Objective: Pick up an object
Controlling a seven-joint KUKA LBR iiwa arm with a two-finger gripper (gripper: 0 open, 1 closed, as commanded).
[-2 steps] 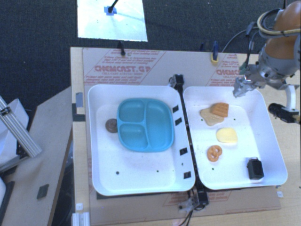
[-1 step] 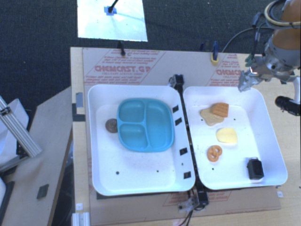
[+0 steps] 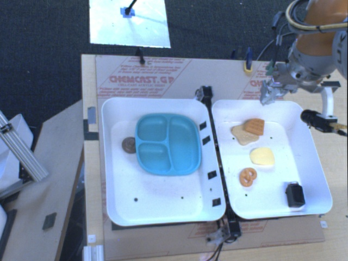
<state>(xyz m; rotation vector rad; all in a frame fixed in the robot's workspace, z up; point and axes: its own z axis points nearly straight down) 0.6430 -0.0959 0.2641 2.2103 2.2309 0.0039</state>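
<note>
Orange cracker point(image 3: 254, 126) lies below claw point(image 3: 269, 97).

The robot arm point(image 3: 321, 26) comes in from the top right corner. It is grey, with a big orange band near the top that looks round and shiny. Grey and yellow cables loop beside the band. Below the band the arm gets thinner and bends down and to the left. At its end sits the gripper point(image 3: 268, 95), small and grey, pointing down. It hangs in the air and has nothing in it. The tips look close together.
</note>
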